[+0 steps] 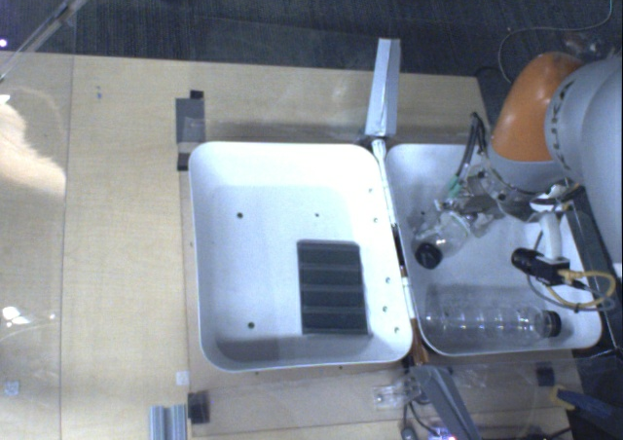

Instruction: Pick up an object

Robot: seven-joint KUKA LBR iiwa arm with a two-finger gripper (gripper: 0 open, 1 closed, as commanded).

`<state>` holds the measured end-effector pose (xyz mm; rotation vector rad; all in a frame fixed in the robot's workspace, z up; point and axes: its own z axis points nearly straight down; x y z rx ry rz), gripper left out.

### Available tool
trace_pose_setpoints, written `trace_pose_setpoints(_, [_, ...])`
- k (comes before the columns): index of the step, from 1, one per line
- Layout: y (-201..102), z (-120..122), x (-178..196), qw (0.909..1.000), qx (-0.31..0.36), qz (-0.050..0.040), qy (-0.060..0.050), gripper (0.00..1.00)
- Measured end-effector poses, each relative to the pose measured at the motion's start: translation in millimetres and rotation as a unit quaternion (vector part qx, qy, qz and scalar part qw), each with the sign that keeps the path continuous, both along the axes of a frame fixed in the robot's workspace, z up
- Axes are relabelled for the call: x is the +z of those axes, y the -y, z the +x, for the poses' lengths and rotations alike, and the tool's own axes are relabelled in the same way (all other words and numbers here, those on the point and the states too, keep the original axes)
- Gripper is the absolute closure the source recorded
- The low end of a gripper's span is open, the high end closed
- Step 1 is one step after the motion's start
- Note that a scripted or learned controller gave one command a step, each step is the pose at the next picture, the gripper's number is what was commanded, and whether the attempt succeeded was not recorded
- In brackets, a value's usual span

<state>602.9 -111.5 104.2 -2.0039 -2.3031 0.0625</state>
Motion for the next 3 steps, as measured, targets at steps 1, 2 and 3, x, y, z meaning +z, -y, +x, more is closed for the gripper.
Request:
trace_pose_setpoints(1, [-2.8,-2.5,0.2,1.0000,-0.005,-0.0044,0.006,0.00])
trace_pose_setpoints(2, [-3.8,-2.1,0.3,1.0000,0.001,-0.0060,0.005,0.00])
trace_pose_setpoints(3, [-5.6,-2.8,0.3,0.9998,-0.016,-0.0082,0.009,0.00])
